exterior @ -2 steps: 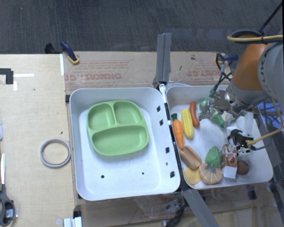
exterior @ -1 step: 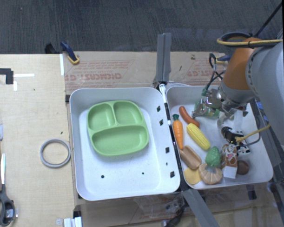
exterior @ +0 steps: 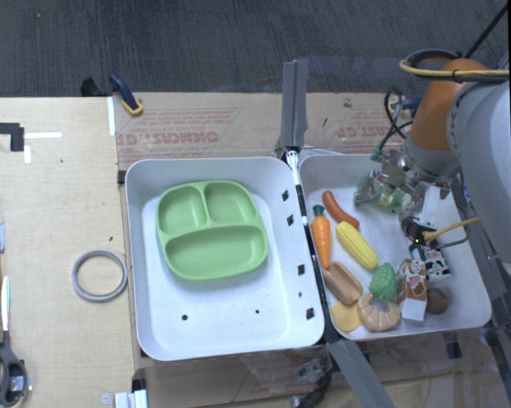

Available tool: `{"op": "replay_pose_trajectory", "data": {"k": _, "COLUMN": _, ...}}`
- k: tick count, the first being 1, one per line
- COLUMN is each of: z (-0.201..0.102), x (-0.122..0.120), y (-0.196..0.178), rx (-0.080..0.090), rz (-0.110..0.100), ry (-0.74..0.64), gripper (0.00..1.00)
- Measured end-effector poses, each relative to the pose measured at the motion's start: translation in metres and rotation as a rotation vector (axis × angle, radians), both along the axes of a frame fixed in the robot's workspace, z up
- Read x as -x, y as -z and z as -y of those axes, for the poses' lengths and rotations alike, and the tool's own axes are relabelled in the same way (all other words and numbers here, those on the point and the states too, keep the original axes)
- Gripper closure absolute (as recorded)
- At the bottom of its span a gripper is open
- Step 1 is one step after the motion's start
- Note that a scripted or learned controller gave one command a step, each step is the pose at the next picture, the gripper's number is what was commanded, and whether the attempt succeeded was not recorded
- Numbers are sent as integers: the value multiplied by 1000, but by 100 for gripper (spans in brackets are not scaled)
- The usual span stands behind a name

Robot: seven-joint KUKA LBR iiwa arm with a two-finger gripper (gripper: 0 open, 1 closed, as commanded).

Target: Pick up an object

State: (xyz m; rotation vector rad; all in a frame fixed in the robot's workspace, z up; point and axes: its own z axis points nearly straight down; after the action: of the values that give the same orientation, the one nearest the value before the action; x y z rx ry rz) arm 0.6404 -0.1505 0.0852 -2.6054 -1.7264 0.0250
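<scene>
Arm: reaching in from the right, its gripper hanging over the far part of the right bin. How it is set cannot be told at this angle.

Right bin, contents lying together toward its left and near side: red sausage, carrot, corn cob, hot dog, broccoli, bread roll, small carton.

Left bin: a green divided plate is sitting toward its far side.

Bench, left: a tape ring is lying well apart from both bins.
</scene>
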Motion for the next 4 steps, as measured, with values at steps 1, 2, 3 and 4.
{"op": "replay_pose_trajectory", "data": {"k": 1, "z": -34, "x": 7, "y": -53, "rx": 0, "rz": 17, "ry": -368, "gripper": 0}}
{"op": "replay_pose_trajectory", "data": {"k": 2, "z": -50, "x": 27, "y": -4, "rx": 0, "rz": 18, "ry": -351, "gripper": 0}}
{"op": "replay_pose_trajectory", "data": {"k": 3, "z": -57, "x": 67, "y": -4, "rx": -2, "rz": 17, "ry": -413, "gripper": 0}}
{"op": "replay_pose_trajectory", "data": {"k": 4, "z": -44, "x": 106, "y": -4, "rx": -2, "rz": 17, "ry": -402, "gripper": 0}}
